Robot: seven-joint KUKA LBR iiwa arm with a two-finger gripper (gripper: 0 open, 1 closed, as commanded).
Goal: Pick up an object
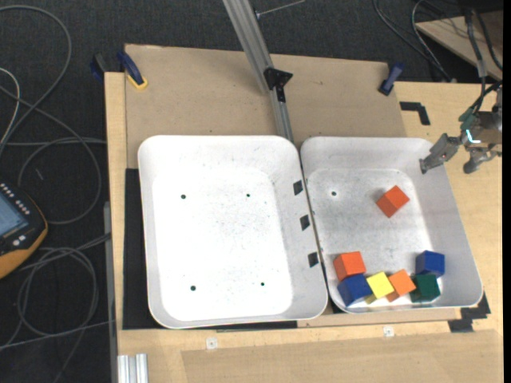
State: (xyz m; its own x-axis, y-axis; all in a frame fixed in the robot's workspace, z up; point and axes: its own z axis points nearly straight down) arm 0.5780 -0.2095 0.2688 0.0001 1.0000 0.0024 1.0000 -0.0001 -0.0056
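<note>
From above and at a slant, the camera view takes in a pale wooden worktop (200, 78) carrying 2 shallow white bins side by side. The left bin (223, 230) shows only a bare, lightly speckled floor with 4 small dark dots. The right bin (383, 230) holds all the blocks.

An orange block (393, 201) lies alone in the upper middle of the right bin, tilted on the floor and well apart from the others. The rest cluster along the bin's near edge — an orange-red block (348, 264) at the left, a blue block (354, 289) just below it, then a yellow block (379, 285) touching the blue one, a small orange block (402, 282) beside the yellow one, a dark green block (426, 289) at the right, and a second blue block (430, 262) just above the green one.

The hand (457, 154) sits at the upper right corner of the right bin, over its rim, reaching in from the right. Its 2 grey fingers (435, 155) spread apart and point down and leftward, with nothing between them. It is well apart from the lone orange block and farther still from the cluster.

A grey metal rail (255, 46) runs down from the top toward the gap between the bins. Blue clamps (132, 69) grip the board's far corners, and dark cables (48, 134) trail across the floor at left.
</note>
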